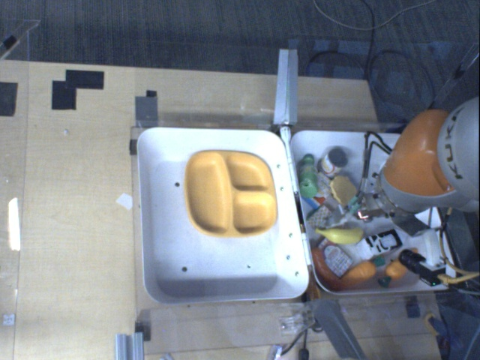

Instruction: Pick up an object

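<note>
The arm, its orange band uppermost, leans in from the right over the right bin; its end effector sits low among the clutter, just above a banana, grip impossible to tell. The left bin holds a yellow divided tray. Both rest on a pale wooden counter.

Floor: dark blue-grey carpet, a thin cable looping across it.
Bench: pale wood top, black tape patches at upper left.
</note>
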You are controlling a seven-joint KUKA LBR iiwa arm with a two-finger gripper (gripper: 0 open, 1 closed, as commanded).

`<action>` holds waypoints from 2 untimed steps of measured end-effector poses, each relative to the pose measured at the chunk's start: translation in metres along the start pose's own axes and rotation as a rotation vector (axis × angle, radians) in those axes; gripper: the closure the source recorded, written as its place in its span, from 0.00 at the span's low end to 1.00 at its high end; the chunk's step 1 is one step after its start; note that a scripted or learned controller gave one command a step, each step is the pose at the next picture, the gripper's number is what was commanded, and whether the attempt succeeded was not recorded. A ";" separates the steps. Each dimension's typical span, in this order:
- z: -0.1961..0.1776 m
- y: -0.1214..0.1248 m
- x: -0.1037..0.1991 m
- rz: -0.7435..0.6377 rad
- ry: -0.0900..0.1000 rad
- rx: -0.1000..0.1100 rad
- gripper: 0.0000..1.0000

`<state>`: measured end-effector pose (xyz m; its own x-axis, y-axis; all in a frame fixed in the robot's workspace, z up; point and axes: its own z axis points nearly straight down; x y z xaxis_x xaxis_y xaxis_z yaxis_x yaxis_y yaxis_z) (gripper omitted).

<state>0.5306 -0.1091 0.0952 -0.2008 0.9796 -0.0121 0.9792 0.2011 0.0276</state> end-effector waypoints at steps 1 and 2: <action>0.000 0.123 -0.013 0.044 0.008 0.022 0.00; 0.007 0.076 -0.002 -0.095 0.005 0.014 0.00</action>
<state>0.6055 -0.0960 0.0899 -0.2925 0.9562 -0.0087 0.9562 0.2926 0.0122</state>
